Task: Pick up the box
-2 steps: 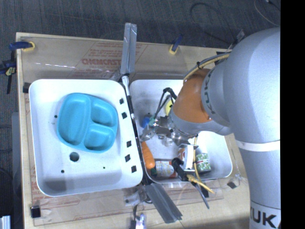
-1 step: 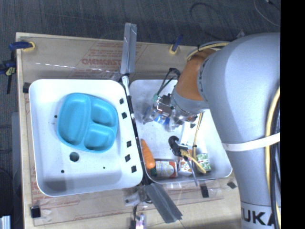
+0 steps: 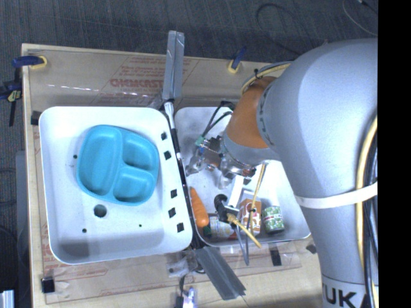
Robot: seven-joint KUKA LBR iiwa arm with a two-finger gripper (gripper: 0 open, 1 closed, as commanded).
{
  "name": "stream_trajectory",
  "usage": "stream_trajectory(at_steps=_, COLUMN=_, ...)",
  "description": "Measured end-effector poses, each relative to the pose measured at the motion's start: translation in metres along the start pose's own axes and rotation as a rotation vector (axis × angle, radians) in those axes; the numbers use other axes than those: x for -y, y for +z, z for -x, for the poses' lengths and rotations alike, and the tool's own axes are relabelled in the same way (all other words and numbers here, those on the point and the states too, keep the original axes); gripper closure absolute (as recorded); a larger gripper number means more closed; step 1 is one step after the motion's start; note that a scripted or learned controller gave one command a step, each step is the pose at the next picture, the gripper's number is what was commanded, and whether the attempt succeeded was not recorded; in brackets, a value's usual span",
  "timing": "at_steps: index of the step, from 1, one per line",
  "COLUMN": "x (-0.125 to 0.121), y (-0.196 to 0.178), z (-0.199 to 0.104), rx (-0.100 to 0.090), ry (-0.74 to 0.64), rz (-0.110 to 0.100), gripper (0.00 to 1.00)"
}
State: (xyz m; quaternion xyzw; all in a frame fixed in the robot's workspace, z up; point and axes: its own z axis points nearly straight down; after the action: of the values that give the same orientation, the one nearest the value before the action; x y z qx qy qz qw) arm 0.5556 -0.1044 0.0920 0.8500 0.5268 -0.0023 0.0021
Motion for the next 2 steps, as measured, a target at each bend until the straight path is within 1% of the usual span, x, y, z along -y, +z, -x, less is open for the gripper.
stream_trajectory(at_steps=1, x=0.0544, y=-0.0051, z=0.0326, rx=0.006, ry=-0.416, rz=0.022, gripper=0.00)
stream_trajectory(at_steps=2, x=0.0545, y=-0.0049, z=0.0325, rx=0.006, ry=-0.417, rz=0.022, gripper=0.00)
